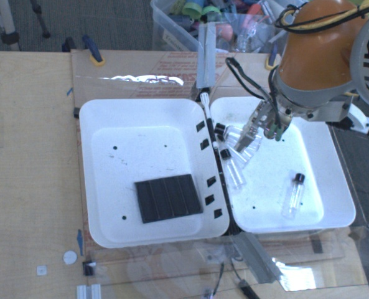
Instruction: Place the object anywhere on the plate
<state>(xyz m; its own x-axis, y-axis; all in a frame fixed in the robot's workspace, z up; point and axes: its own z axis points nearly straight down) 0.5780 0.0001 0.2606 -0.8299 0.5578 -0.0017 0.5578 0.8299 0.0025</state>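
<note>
The dark plate [168, 198] lies in the left bin [109, 229], waiting. In the right bin [333, 210], the pincer [251, 136] is low near the divider among clear vials [233, 167], probably to grasp one; I cannot tell its state. Another vial [294, 195] lies apart.

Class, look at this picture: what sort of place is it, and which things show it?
Probably a robotics lab: a robot arm reaches over two white bins on a bench, with a tub of mixed objects behind.

Arm [321, 48] angled down-left, end effector [249, 139] low
</note>
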